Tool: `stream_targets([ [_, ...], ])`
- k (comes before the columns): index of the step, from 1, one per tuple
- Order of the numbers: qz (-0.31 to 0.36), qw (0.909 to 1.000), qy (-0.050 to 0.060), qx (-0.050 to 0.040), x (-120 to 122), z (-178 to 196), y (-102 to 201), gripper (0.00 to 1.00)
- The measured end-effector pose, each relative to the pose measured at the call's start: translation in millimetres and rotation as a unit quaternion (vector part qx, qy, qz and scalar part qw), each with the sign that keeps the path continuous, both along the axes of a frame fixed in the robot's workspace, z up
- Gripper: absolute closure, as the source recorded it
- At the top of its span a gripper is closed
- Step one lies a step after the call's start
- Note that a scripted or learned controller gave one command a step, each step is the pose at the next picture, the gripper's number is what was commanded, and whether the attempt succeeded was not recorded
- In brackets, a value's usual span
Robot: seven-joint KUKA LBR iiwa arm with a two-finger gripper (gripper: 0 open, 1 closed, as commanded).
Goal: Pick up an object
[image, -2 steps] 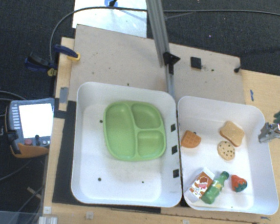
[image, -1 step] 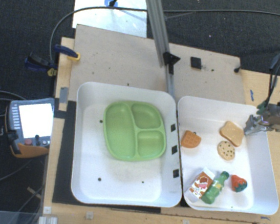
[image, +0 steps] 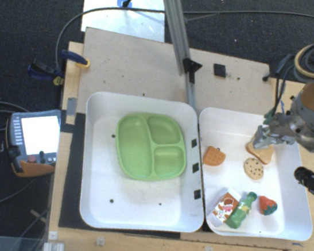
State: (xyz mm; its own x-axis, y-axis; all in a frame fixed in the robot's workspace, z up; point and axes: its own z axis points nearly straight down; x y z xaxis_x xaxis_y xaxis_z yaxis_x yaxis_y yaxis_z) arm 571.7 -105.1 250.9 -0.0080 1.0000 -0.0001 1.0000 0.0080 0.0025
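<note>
In the right bin (image: 299, 229) lie a waffle-shaped toy (image: 214, 157), a speckled cookie (image: 253, 168), a green bottle (image: 240, 210), a small snack packet (image: 225, 207) and a red strawberry-like toy (image: 267, 206). A tan bread-like piece (image: 260, 153) rests near the bin's back right. My gripper (image: 264, 140) hangs right over that piece, its fingertips down at its upper edge. The fingers look close together, and I cannot see whether they hold the piece.
The left bin (image: 94, 200) holds a green divided plate (image: 151, 146). A slanted metal pole (image: 181, 38) crosses the bench behind the bins. A handheld pendant with a screen (image: 33, 140) lies off the bench at left. Cables run behind.
</note>
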Motion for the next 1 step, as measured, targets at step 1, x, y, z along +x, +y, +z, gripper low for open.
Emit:
stream_targets([
  [1,0.000,1.0000,0.000,0.0002,19.2,-12.6,50.0,1.00],
])
